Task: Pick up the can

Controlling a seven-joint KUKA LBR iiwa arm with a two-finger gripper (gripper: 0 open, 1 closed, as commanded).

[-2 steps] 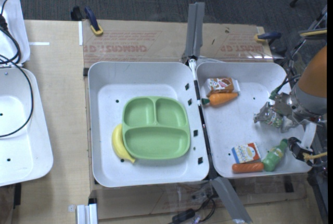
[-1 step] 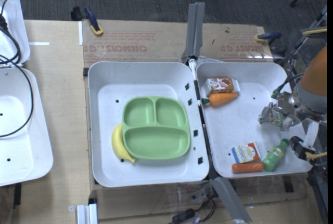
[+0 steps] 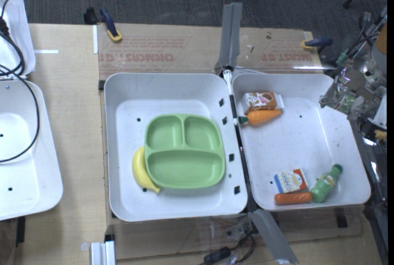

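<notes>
Camera view has the gripper point(image 3: 342, 96) over the right bin's point(image 3: 308, 147) far rim. Open or closed, I cannot tell. A blurred shape there may be the can, and a loose catch could slip or clip the rim.

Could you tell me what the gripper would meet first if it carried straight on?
Probably the bare floor of the right bin; the gripper seems to point down there, though depth is unclear.
</notes>
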